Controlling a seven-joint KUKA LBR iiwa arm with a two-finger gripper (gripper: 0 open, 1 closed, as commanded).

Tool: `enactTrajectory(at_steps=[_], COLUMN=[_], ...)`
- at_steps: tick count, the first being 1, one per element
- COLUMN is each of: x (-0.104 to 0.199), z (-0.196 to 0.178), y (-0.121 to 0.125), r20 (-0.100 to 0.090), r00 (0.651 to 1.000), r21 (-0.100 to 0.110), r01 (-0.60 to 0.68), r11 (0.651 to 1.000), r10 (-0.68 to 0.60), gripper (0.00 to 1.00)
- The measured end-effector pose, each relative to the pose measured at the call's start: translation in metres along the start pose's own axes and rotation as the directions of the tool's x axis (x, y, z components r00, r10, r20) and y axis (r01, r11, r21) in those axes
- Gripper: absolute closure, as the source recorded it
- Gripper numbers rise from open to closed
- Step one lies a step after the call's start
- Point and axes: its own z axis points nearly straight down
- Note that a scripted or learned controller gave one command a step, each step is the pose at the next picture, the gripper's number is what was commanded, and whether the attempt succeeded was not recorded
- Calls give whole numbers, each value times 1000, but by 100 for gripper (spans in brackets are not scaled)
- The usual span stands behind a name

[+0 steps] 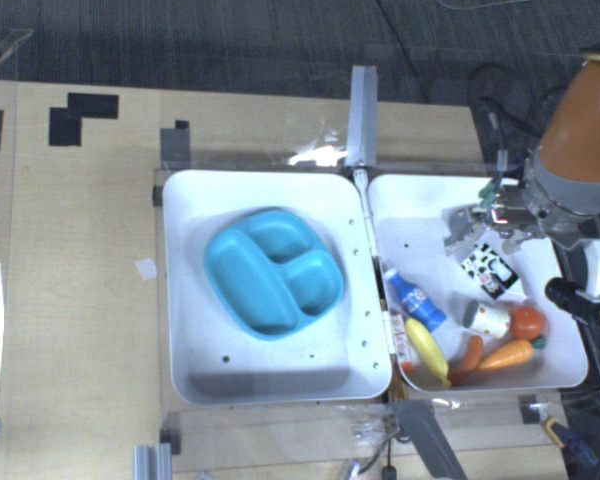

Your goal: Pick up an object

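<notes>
Two shallow white bins sit side by side on a pale wooden worktop [70, 298], seen from above at a slant. Taking the right bin [420, 203] as the landmark: along its near edge lies a cluster of toy food, with a yellow banana [426, 348] toward its near-left corner, a carrot [506, 355] to the right of the banana, and a darker orange piece [467, 356] wedged between the two. Just beyond them, a red tomato [527, 321] sits touching a small white cylinder [488, 319], while a blue and white bottle [416, 301] lies tilted against the bin's left wall. Farther in, near the bin's centre, a white card with a black pattern [488, 269] rests at an angle. Directly over that card, toward the bin's far right, the grey arm's end effector [478, 224] hangs low above the bin floor; whether it is spread or pressed together cannot be told from this angle, and nothing is seen between its fingers. The arm's orange band [585, 118] rises above the bin's right rim. To the left of the right bin, the left bin [195, 368] holds a blue divided tray [272, 271], lying tilted near its middle.
</notes>
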Motion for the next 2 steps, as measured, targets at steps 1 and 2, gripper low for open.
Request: enactTrajectory(at_steps=[1,2], x=[-32,-31], z=[161,150], y=[-22,-19], r20=[2,3], r00=[999,999], r21=[-11,-18], r01=[38,40], r11=[999,999], r10=[-38,-40], gripper=[0,100])
